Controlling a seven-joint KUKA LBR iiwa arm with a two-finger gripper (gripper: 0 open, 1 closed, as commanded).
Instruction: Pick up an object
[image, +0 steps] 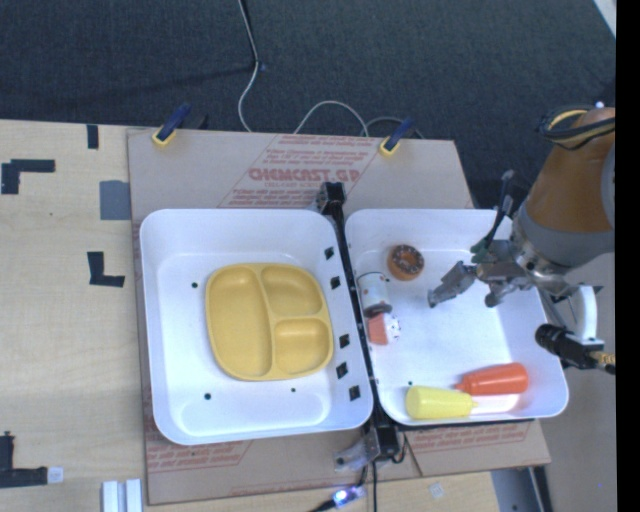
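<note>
The right bin (520, 335) holds a round brown disc (405, 261) at the back left. A small white and grey piece (372, 290) and a small red and white piece (379, 328) lie by the bin's left wall. At the front lie a yellow piece (438, 402) and an orange piece (493, 379), with a white piece (497, 403) between them. My gripper (470, 289) hangs over the middle right of this bin, open, its fingers spread and nothing between them. It is right of the brown disc and apart from every object.
The left bin (175, 330) holds a yellow divided plate (268, 320). A black divider with clips (345, 300) runs between the bins. The arm (570, 200) comes in over the right bin's right wall. Cardboard (290, 170) lies under both bins.
</note>
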